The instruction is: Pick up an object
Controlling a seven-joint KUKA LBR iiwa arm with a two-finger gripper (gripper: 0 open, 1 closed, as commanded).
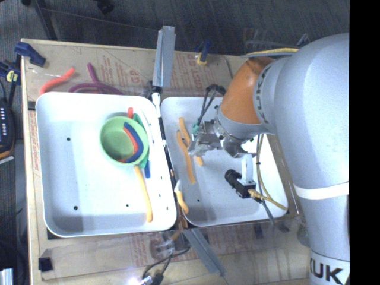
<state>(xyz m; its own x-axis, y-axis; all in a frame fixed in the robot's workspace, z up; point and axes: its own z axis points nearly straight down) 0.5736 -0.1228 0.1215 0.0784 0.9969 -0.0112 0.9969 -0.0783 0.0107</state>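
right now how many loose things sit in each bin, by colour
left bin:
green bowl: 1
yellow stick: 1
red piece, in the bowl: 1
blue piece, in the bowl: 1
right bin:
orange sticks: 2
total: 6

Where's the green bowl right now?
The round green plastic bowl sits in the left white bin, toward its upper right, with coloured utensil handles beside it and a long yellow handle running down below it.

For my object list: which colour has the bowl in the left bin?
Green bowl, seen in the camera view.
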